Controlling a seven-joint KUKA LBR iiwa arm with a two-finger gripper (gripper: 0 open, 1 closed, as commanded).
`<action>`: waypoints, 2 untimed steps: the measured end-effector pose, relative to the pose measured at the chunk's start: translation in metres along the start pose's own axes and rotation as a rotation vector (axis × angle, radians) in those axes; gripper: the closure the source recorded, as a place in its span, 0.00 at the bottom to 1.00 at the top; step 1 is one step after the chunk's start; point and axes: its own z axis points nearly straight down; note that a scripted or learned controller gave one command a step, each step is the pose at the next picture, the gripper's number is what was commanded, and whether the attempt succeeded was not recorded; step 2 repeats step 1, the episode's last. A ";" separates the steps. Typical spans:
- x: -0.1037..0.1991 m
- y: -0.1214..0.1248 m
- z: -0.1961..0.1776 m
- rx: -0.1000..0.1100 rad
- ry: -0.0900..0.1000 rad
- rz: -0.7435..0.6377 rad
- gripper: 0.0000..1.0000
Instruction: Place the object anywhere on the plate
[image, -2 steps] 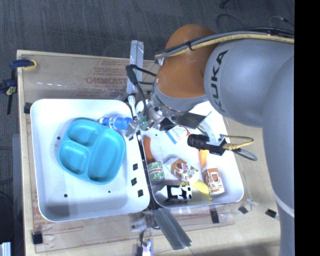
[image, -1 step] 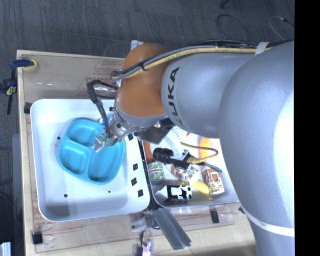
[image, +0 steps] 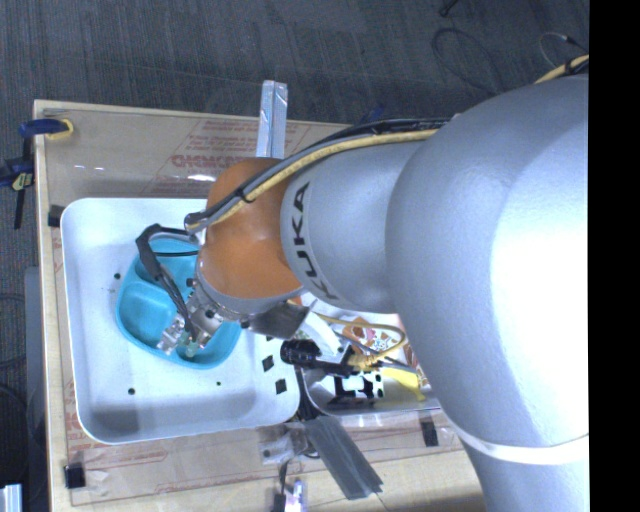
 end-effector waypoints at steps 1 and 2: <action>-0.056 -0.086 -0.029 -0.001 -0.001 -0.164 1.00; -0.056 -0.086 -0.029 -0.001 -0.001 -0.164 1.00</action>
